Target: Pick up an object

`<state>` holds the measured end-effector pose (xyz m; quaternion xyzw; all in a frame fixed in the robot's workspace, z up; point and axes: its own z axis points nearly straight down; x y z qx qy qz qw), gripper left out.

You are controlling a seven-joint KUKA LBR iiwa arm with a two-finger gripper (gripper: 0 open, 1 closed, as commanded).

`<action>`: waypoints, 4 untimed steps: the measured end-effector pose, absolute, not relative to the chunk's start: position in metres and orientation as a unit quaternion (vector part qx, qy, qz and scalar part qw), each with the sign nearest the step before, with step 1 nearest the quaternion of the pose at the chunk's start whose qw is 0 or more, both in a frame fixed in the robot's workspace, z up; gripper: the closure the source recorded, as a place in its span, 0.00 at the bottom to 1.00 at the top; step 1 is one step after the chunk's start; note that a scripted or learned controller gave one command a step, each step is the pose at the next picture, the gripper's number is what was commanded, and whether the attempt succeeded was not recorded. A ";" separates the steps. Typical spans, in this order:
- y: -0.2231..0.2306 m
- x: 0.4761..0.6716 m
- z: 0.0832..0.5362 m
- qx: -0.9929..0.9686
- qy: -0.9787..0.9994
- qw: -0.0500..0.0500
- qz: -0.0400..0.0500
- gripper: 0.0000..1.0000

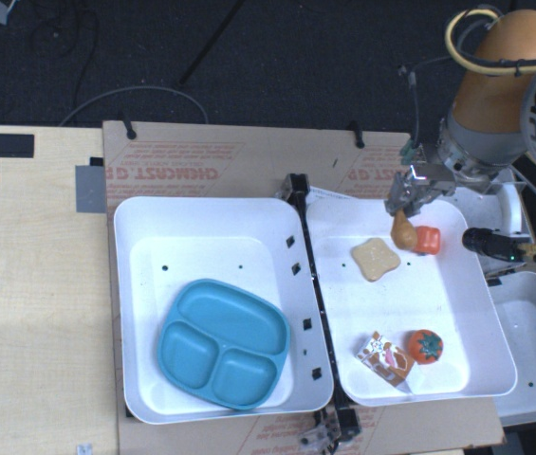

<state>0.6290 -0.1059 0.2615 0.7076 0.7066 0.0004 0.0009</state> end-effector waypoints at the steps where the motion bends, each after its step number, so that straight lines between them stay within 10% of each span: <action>1: -0.045 0.627 0.248 0.705 0.709 -0.002 -0.001 1.00; 4: 0.089 0.636 0.237 0.706 0.708 -0.001 -0.001 1.00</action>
